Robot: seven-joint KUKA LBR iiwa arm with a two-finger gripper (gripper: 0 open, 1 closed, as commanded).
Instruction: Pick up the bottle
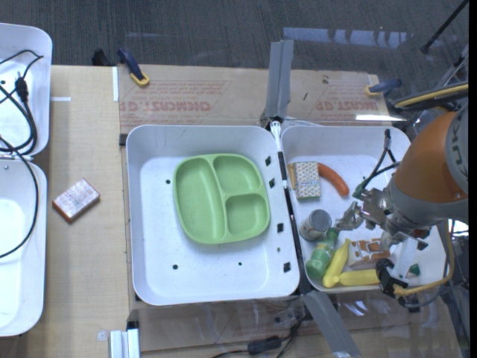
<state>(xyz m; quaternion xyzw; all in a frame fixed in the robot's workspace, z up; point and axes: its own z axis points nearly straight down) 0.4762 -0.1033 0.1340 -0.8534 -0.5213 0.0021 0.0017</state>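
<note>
The green bottle (320, 257) lies near the front left corner of the right bin (350, 142), between a silver can (319, 223) and a yellow banana (337, 262). My gripper (355, 215) hangs over the middle of the right bin, a little right of and behind the bottle, close to the can. Nothing can be seen held in it. The grey and orange arm (432, 174) covers the bin's right side.
The right bin also holds a patterned box (307, 180), an orange carrot-like piece (333, 179), a small printed packet (365, 251) and another yellow item (359, 278). A green divided plate (221, 197) lies in the left bin (149, 200). A small box (75, 200) sits on the bench.
</note>
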